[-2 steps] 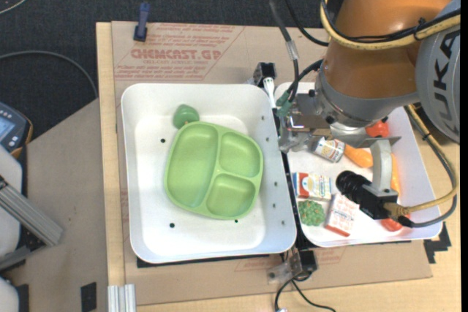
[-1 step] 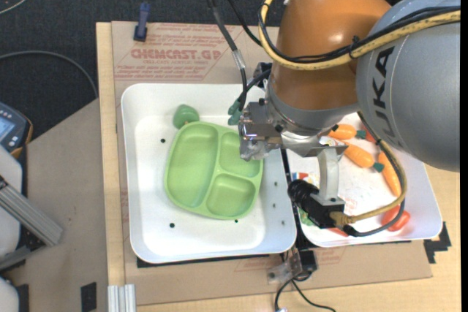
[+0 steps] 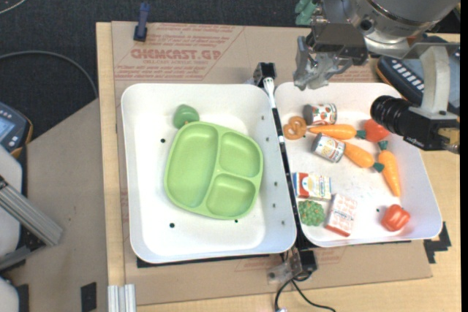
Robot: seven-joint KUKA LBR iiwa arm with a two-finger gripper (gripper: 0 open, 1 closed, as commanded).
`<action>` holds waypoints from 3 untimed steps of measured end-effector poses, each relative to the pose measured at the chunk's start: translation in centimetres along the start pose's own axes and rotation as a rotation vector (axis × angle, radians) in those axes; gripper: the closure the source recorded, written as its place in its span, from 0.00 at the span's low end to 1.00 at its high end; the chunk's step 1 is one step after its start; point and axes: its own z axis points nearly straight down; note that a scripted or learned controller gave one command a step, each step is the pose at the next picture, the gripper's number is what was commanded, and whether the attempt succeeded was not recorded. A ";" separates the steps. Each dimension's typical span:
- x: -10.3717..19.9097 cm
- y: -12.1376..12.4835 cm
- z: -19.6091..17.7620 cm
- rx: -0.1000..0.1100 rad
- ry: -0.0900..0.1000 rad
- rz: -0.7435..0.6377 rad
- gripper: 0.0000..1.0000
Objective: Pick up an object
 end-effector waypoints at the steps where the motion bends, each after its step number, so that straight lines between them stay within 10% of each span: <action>1: 0.2 0.0 -0.1 0.016 -0.006 -0.002 1.00; 3: 6.3 -0.2 0.9 0.026 -0.006 -0.006 1.00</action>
